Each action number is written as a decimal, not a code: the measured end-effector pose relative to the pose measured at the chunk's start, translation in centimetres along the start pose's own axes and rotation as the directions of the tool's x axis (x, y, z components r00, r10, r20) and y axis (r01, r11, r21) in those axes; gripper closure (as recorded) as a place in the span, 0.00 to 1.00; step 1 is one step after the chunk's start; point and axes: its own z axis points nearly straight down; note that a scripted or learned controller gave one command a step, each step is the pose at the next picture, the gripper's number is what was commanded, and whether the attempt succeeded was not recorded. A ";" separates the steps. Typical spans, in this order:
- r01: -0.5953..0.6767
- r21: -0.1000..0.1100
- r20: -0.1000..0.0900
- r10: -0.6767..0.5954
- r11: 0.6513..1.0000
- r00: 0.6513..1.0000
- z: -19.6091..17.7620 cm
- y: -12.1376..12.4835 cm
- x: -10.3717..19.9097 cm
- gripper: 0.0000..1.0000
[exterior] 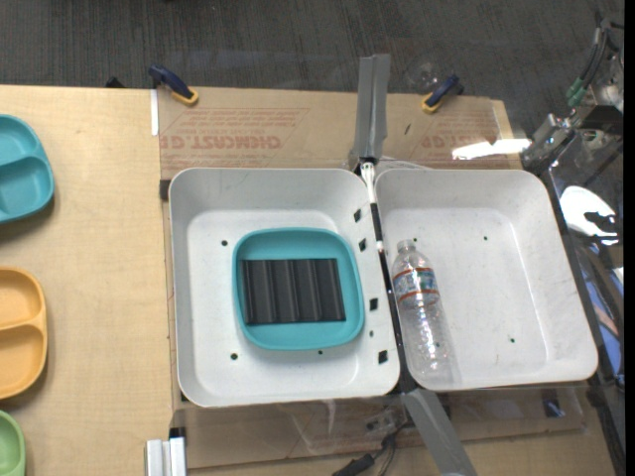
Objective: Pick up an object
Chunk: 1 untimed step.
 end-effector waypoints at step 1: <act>0.051 0.002 -0.001 -0.051 0.999 0.999 9.2 -4.0 3.5 0.00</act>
